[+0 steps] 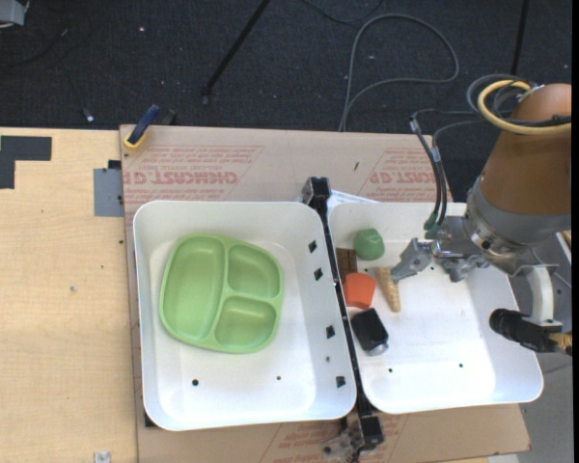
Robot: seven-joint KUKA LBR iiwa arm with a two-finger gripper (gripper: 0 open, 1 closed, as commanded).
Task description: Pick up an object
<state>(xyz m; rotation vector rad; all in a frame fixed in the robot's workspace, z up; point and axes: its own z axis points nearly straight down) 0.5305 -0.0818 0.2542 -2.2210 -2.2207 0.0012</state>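
Below, cardboard (pixel 270 167) under bins; dark carpet (pixel 174 46) behind.

Two shallow white plastic bins sit side by side on the bench: the left bin (pixel 164 394) holds a light green divided plastic plate (pixel 222 292), and the right bin (pixel 463 384) holds a small cluster near its left wall (a round green object (pixel 369 244), an orange block (pixel 359 290), a black object (pixel 371 331) and a tan stick-shaped piece (pixel 390 289)). The grey arm with its orange band (pixel 531 177) reaches over the right bin, its two-finger gripper (pixel 410 260) hovering just right of the cluster, close above the tan piece.
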